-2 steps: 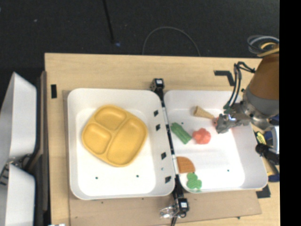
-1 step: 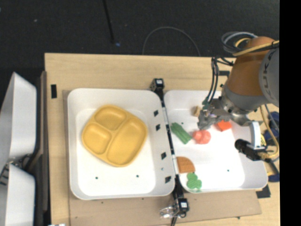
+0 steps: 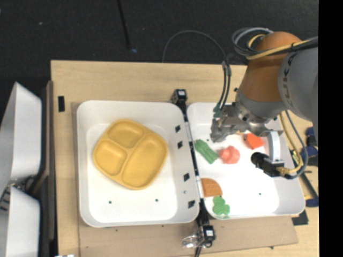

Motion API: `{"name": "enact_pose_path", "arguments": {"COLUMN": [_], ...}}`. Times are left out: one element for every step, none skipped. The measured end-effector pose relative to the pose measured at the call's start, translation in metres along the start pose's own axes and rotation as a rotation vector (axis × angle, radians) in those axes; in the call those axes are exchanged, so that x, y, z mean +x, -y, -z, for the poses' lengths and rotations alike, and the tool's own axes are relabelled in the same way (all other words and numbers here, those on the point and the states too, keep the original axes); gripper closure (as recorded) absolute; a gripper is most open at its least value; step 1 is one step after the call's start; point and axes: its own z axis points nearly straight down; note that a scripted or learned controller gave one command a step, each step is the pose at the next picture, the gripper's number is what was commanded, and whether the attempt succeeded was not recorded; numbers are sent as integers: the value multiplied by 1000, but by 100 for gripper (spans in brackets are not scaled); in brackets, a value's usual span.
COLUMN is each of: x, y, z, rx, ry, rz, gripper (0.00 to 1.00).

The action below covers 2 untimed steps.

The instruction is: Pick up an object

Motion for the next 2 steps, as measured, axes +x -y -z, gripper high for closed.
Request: {"name": "enact_pose_path", "arguments": {"x": [43, 96], "y": [-12, -11], "z": [-1, 0], "rx": [2, 2], "ry": [0, 0], "rz": [-1, 0], "gripper": [100, 100]}}
